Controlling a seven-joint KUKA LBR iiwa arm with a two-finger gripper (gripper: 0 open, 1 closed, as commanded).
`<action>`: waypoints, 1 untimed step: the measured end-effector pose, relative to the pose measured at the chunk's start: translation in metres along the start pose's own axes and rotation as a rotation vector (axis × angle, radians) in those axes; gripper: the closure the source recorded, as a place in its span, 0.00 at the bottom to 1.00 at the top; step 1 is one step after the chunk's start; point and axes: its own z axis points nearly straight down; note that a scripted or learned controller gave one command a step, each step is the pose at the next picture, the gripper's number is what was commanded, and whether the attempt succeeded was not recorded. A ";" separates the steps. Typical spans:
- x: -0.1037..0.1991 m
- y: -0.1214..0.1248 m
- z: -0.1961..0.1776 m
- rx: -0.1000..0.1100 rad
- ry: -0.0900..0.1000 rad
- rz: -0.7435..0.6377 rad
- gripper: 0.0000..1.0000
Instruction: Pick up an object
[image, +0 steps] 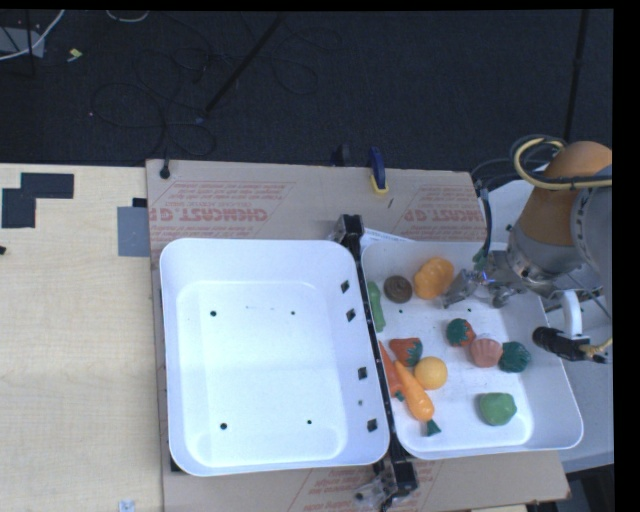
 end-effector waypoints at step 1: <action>0.035 0.007 0.002 0.008 0.003 0.005 0.00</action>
